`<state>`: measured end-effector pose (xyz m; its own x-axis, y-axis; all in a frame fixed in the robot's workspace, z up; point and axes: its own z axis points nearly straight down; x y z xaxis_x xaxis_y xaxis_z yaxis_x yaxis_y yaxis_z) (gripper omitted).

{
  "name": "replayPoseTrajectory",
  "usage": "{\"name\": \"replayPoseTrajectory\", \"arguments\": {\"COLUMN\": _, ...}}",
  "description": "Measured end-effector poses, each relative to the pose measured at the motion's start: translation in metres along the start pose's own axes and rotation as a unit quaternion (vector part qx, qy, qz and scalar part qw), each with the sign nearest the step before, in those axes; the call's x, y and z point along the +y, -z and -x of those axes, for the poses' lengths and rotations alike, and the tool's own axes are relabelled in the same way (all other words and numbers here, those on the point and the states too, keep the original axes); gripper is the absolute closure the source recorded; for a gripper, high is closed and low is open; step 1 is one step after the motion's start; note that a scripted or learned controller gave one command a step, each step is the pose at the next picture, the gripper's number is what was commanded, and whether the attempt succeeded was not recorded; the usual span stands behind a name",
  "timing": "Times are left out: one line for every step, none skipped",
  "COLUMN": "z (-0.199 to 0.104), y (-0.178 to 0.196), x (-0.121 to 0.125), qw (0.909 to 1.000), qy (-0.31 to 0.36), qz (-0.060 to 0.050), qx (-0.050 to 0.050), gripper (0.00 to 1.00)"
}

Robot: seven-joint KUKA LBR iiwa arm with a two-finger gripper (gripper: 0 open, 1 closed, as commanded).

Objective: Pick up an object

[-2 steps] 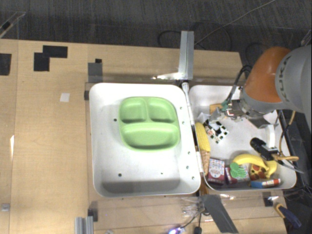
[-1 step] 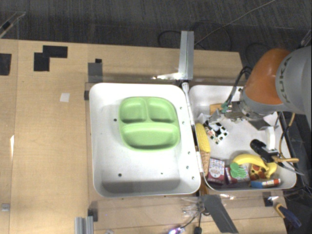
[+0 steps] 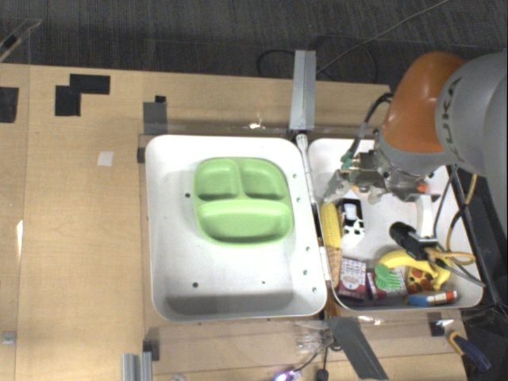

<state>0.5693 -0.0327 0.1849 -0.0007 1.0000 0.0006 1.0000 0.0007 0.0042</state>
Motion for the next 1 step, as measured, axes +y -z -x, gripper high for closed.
{"name": "replayPoseTrajectory", "arguments": {"z": 0.0578, "y": -0.0788, "x": 0.0078, "qw": 0.983, "qy": 0.183, "qz": 0.003, "qx": -0.004, "gripper": 0.0}}
